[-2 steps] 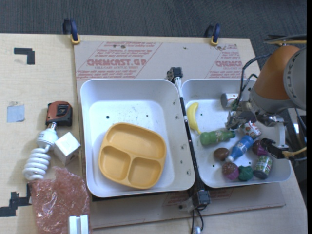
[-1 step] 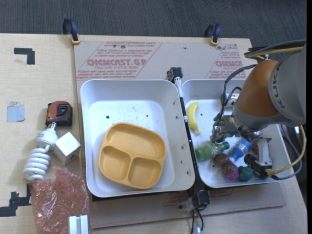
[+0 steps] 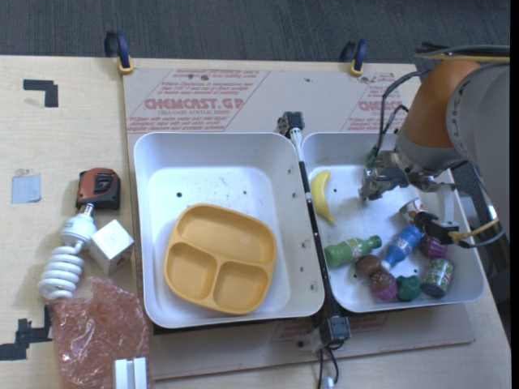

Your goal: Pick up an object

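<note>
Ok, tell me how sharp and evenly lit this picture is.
Camera view: light is soft and even, with faint shadows inside the white bins; the yellow tray and banana look sharp; the gripper is dark and slightly blurred.

The wooden bench (image 3: 49, 55) is holding a big brown board (image 3: 203, 104) with red writing. Two white bins (image 3: 154, 217) are sitting side by side on the board. A tape measure (image 3: 98, 189), a curly light bulb (image 3: 66, 262), a white cube (image 3: 112, 242) and pink bubble wrap (image 3: 97, 331) are lying on the bench.
</note>
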`<state>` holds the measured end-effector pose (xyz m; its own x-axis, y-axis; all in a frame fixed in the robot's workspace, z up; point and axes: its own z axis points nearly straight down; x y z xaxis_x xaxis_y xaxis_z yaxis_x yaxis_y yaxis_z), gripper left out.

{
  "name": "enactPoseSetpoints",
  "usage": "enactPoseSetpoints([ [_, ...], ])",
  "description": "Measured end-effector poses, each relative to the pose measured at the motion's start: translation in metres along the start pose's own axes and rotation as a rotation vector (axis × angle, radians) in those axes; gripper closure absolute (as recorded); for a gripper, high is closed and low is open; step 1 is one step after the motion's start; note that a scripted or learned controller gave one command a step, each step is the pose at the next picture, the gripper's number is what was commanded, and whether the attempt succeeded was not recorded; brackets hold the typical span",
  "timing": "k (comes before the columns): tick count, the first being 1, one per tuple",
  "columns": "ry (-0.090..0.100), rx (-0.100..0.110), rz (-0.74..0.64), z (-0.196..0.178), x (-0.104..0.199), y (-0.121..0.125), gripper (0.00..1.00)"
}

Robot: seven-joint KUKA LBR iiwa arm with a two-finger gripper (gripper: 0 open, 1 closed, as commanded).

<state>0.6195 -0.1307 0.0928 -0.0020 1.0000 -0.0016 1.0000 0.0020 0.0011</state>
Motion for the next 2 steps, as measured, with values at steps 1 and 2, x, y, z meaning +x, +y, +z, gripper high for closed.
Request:
enactPoseSetpoints([
  [1,0.000,0.000,-0.001,0.000,0.030,0.040,0.00],
  [2,-0.002,-0.002,-0.004,-0.011,0.030,0.040,1.00],
])
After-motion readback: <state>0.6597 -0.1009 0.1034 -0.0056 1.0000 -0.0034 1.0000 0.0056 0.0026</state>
